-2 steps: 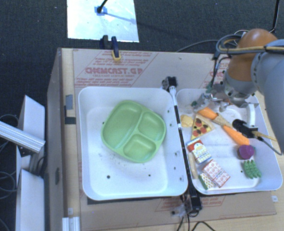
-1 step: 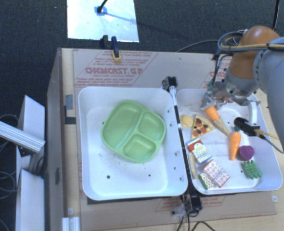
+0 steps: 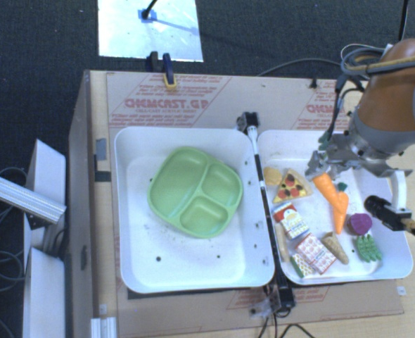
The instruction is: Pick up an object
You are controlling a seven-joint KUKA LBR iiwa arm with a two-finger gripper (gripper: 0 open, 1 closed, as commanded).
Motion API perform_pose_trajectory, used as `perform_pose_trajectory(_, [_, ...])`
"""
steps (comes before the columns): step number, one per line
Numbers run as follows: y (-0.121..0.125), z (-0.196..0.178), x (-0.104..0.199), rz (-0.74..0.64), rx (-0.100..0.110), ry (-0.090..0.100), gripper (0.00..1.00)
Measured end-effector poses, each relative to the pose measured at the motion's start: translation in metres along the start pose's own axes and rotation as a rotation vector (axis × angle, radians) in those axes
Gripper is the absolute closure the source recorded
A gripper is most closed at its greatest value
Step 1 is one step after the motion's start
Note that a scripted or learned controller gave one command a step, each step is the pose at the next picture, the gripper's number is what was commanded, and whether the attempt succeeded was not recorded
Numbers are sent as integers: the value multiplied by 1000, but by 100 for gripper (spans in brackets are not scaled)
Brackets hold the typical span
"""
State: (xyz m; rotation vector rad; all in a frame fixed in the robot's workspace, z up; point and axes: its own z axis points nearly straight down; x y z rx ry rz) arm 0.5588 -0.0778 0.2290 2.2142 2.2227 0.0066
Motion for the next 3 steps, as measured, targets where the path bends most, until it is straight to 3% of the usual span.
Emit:
perform_pose_trajectory(1, [-60,-20,58,0,5,1,100])
perform_pose_trajectory(2, [-71,-62,52,0,2,0,100])
perform_pose_trajectory(3, [-72,-35,1,2,5,-1,100])
